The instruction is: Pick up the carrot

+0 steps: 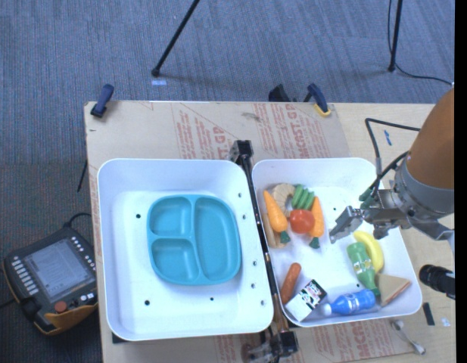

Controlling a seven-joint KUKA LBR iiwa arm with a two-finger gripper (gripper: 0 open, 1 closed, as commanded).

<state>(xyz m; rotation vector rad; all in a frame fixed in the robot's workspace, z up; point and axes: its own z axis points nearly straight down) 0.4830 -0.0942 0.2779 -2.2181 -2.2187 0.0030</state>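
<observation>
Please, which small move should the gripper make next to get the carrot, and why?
Probably a short move toward the left side of the right bin, then down. The gripper hangs over that bin's bare middle with nothing between its fingers, while the carrot lies near the bin's left wall, close against the tomato. I would approach from the carrot's free left side.

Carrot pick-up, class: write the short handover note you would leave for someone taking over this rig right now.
Gripper: over the right bin, right of the food pile, holding nothing; I cannot tell how its jaws stand.
Carrot: lying at the right bin's left side, beside the tomato. A second orange vegetable lies on the tomato's other side.
Blue plate: in the left bin.
Done: nothing grasped yet.
Left: move left to the carrot, descend, grip and lift it.
</observation>
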